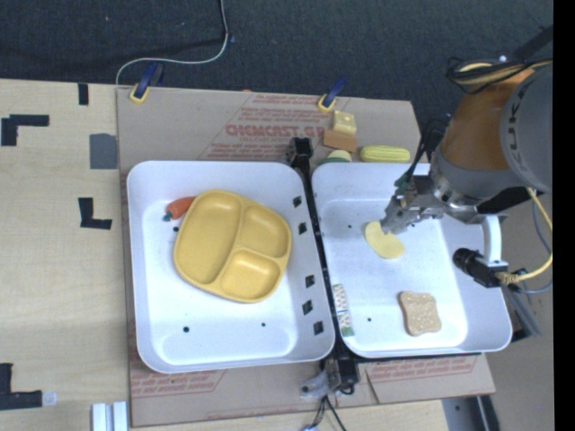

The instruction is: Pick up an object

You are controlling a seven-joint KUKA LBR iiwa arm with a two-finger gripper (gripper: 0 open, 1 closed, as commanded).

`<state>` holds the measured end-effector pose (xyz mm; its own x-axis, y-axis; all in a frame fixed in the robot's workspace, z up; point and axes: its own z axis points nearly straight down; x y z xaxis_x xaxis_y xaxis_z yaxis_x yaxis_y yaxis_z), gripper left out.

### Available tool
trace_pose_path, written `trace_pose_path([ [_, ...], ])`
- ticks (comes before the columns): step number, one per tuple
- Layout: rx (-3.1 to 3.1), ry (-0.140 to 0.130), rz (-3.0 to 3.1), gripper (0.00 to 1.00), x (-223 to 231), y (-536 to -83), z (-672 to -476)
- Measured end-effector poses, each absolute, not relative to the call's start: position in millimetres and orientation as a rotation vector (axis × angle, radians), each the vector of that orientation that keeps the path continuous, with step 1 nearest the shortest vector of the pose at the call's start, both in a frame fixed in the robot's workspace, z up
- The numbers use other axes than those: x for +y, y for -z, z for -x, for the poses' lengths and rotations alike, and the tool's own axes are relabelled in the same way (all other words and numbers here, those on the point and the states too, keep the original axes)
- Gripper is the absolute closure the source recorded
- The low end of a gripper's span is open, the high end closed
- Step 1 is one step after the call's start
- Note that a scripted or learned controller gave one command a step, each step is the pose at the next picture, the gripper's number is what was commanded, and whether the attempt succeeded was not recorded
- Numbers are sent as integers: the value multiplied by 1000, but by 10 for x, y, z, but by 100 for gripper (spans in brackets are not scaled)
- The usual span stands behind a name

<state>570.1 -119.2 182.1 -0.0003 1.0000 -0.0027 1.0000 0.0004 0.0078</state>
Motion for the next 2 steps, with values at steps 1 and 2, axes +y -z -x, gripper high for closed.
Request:
trace_pose_path([
  [1, 2222, 2, -2222, 0, -1181, -1766, -5678],
  [2, 2215, 0, -2219, 0, -1411, -840, -5713],
])
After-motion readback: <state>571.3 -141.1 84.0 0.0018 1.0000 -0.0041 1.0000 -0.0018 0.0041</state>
